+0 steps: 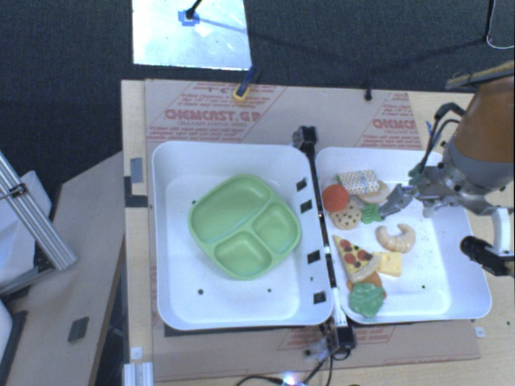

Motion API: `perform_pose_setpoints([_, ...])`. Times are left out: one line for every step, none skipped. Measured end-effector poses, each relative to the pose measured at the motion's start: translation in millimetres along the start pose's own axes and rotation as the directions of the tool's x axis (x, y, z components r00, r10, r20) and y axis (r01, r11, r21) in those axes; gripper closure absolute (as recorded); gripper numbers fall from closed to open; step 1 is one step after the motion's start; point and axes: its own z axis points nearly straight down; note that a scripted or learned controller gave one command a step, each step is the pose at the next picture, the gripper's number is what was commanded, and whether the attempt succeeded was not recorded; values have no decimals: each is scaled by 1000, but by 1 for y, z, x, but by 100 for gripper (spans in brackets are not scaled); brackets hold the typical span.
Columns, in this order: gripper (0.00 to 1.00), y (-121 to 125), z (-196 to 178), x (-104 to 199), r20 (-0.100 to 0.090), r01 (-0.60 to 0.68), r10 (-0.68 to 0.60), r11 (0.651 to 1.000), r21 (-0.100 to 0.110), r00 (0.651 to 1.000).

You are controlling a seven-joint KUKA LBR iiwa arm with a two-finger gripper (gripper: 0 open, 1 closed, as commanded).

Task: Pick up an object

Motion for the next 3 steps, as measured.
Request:
perform_pose_setpoints([0, 3, -6, 0, 2, 2, -2, 1000, -12, 1000])
perform_pose_setpoints([0, 2, 37, 5, 1, 1, -1, 1000, -8, 1000])
perform_pose_setpoints([0, -9, 90, 8, 1, 0, 0, 1000, -7, 1000])
